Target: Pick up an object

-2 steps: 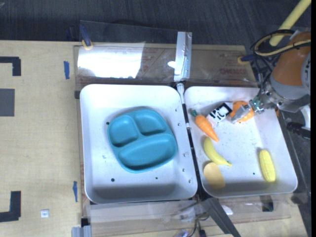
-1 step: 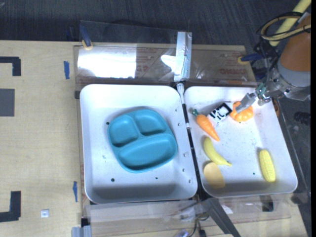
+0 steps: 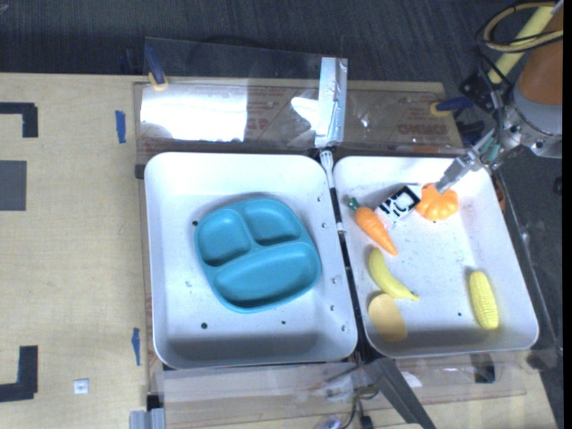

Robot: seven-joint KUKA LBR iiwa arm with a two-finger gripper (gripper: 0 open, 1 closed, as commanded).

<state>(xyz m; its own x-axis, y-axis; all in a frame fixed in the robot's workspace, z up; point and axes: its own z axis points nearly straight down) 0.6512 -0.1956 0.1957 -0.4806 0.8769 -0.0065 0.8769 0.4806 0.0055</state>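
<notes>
Claw [image 3: 444, 184] grip state unclear, touching small round orange fruit [image 3: 437, 204], right bin [image 3: 514, 266]

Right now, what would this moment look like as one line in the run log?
hand: right bin, at orange fruit | nothing lifted | carrot, banana, corn lying | blue plate: left bin

Bins [image 3: 170, 177]: white plastic, smooth, semi-gloss w/ soft highlights. Plate [image 3: 257, 251]: blue plastic, smooth, slight sheen. Carrot [image 3: 374, 227], banana [image 3: 390, 277], corn [image 3: 483, 298], orange fruit [image 3: 437, 204]: toy plastic, satin; corn surface ribbed. Bench [image 3: 67, 239]: pale wood, matt, faint grain. Panel [image 3: 237, 105] behind bins: clear plastic sheet, glossy, strong glare. Floor [image 3: 268, 7]: dark, matt, carpet-like texture. Gripper [image 3: 447, 179]: grey metal look, dull.
</notes>
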